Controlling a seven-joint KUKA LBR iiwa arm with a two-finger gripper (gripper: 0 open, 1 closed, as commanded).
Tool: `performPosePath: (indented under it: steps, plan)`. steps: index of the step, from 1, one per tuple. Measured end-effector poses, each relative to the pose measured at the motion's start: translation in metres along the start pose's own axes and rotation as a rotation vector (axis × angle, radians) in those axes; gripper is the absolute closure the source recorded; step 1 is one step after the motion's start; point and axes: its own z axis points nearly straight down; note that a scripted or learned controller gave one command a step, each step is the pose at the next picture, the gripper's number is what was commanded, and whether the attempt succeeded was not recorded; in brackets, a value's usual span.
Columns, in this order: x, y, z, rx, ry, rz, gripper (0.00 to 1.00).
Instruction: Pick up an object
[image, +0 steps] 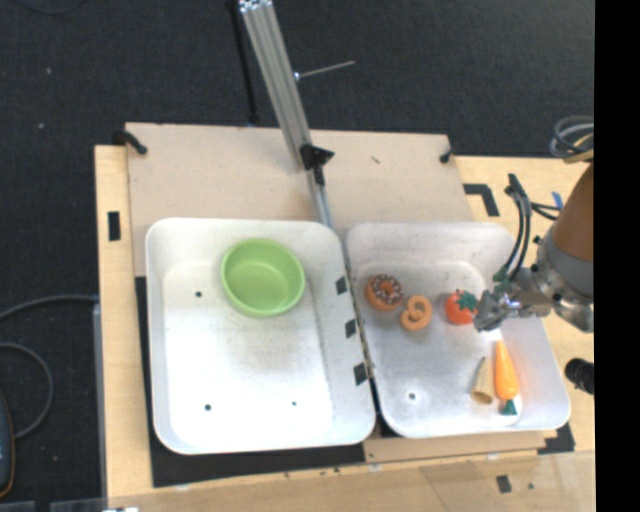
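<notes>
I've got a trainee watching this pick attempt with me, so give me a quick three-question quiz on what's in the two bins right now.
1. True or false: the green bowl sits in the same bin as the carrot.
2. Which object lies closest to the gripper?
A. the frosted donut
B. the tomato
C. the green bowl
3. Fill in: the ice cream cone lies directly beside the ______.

Key
1. False; the bowl is alone in the left bin, the carrot in the right bin.
2. B
3. carrot
</notes>
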Motion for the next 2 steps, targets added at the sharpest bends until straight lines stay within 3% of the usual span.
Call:
performPosePath:
  steps: [1,2]
  plan:
    - [-0.001,0.001,0.011,0.009,0.001,0.004,1.00]
    - [0.059,0.013,0.013,0.008,0.005,-0.006,1.00]
